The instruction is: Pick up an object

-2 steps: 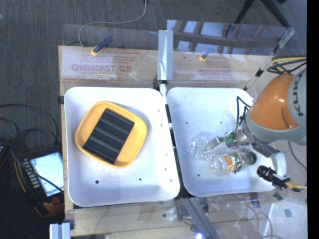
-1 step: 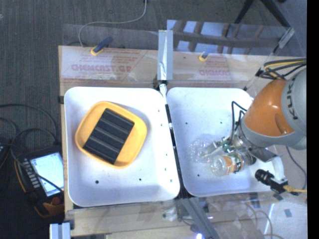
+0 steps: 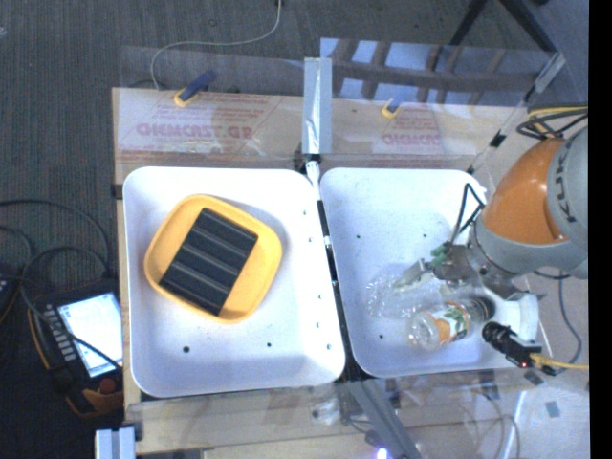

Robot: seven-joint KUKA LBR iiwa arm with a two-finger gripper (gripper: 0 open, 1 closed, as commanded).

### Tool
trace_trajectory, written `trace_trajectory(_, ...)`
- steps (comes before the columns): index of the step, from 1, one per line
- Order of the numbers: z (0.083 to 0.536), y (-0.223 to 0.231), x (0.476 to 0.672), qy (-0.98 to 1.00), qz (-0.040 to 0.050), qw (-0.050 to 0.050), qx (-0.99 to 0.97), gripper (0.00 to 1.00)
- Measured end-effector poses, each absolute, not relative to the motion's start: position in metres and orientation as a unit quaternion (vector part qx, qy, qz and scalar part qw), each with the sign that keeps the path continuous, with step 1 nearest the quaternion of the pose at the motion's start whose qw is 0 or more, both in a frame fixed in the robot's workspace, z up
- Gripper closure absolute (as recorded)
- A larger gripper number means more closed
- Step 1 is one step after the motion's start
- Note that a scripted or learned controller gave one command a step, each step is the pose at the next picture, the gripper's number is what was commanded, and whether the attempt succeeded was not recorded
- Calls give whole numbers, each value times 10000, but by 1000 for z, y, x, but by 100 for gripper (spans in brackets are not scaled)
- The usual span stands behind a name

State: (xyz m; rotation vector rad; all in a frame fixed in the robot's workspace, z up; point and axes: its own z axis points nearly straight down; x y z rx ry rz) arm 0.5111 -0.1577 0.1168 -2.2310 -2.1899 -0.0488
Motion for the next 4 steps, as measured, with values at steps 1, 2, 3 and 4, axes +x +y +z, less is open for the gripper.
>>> trace_trajectory(1,132,-154,521,-7163,-15,17,-6978,0)
trace_trajectory(2,106,-172,510,-7465,-198,-90,-6651,0)
trace_trajectory(3,107,-157,501,-7924,-94,-301,-6092,0)
trace_trajectory(4,105,-152,499,-8297,-56,-289,-5574,0)
